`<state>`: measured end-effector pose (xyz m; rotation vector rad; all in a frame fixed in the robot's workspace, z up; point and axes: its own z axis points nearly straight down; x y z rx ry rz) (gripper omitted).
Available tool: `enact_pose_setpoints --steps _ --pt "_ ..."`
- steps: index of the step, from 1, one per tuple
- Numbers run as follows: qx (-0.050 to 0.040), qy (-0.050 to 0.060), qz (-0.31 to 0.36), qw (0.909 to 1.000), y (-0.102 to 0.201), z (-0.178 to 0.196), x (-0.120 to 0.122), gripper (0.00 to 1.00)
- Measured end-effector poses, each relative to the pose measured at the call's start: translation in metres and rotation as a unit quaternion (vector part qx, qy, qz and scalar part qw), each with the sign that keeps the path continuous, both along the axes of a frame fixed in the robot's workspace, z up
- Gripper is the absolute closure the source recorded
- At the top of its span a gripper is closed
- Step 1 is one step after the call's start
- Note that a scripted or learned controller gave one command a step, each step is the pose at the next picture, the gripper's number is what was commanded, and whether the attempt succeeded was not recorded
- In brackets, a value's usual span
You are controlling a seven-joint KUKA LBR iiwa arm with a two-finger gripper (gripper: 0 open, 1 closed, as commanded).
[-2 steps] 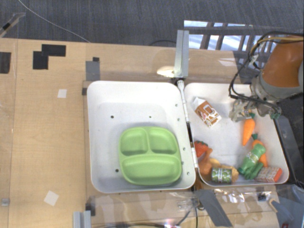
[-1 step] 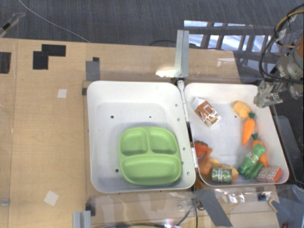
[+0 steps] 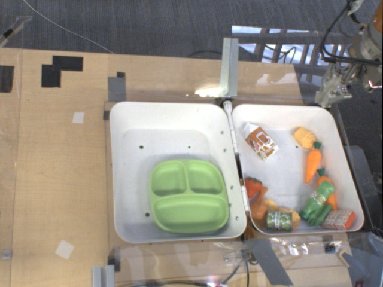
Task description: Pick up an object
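Clutter is posing the main risk. Toys are being crowded along the right bin's wall from 3 to 6 o'clock: a carrot, a green bottle, a small can and a red box, many touching. The gripper is being held beyond the bin's 1 o'clock corner, above the desk; whether it is open or closed cannot be told. A descent there is likely being threatened by glancing contact or a double grab. The lone snack packet at 10 o'clock is judged safer. The green tray is lying in the left bin.
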<state>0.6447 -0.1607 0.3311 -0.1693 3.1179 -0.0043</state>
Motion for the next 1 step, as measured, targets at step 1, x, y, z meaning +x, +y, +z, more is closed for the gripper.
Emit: enact_pose_setpoints --steps 1 --pt "-0.0003 -0.004 0.0 1.0 -0.0002 0.0116 0.0014 1.0"
